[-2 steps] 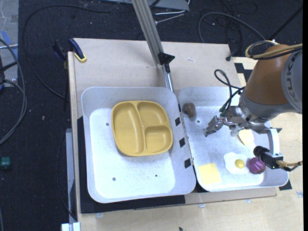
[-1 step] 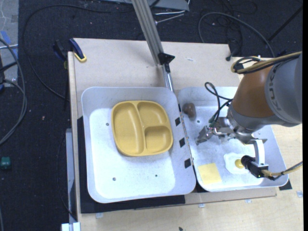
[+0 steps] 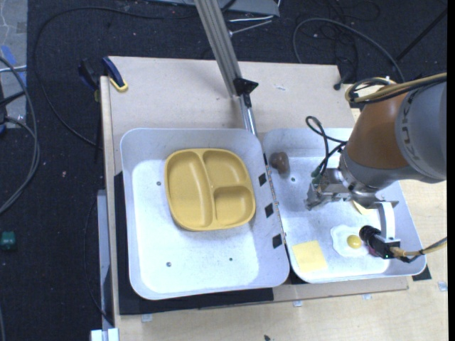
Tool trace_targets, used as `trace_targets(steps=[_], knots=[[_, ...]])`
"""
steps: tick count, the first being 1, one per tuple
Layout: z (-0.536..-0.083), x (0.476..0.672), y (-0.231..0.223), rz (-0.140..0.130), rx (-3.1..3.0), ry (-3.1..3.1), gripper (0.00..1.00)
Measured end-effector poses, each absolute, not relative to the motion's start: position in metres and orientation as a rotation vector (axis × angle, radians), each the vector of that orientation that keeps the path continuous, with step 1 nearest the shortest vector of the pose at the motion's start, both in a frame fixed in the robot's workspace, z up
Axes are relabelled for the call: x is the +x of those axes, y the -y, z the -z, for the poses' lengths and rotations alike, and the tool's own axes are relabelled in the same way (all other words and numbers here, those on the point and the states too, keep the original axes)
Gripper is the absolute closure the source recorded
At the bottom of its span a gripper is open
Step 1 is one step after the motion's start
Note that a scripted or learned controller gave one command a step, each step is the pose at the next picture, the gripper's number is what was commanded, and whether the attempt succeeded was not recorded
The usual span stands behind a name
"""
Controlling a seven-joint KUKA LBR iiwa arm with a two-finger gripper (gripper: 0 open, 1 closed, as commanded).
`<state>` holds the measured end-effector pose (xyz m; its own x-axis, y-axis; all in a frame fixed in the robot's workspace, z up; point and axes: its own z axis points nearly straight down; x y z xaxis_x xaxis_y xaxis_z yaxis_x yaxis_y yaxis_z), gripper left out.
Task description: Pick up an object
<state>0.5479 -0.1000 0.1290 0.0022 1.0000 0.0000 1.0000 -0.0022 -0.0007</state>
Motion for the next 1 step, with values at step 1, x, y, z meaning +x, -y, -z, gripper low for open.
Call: trace_targets(steps=[1], knots=[[-0.1911,0.5473,0.0963,0.003,-2.221,2.227,1.00]])
